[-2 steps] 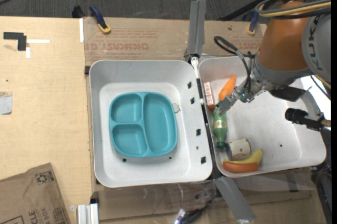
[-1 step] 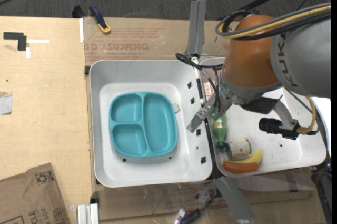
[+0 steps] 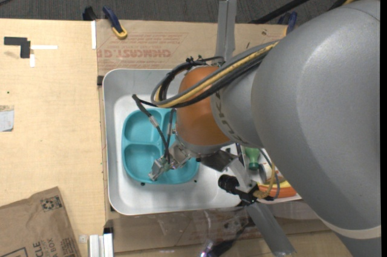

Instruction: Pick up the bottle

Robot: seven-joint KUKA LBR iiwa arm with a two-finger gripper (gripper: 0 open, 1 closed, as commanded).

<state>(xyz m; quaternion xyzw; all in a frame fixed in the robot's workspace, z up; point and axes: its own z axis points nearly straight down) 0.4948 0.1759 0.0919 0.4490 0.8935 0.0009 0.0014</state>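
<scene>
Left to right: shallow white plastic bin [image 3: 115, 129] on the wood bench, inside it a teal plastic divided tray [image 3: 142, 150] w/ compartments. Two-finger metal gripper [image 3: 162, 169] sits low over the tray's lower-right compartment, tips at or near the tray floor, can't tell if touching; whether it's apart or together can't be told at this res, nothing seen clamped. Orange wrist band [image 3: 196, 113] and big grey arm body [image 3: 320, 110] cover most of the bin's right half. Bottle: prob the small item w/ green cap [image 3: 252, 159] peeking out just under the arm, beside orange/white clutter, mostly hidden so id is a guess. Key relation: it lies to the right of the gripper in view, well apart, on the arm's side of the bin, off the tray. Long axis can't be read, too occluded. Judgement: gripper is over the wrong spot, needs a shift right before any grasp
</scene>
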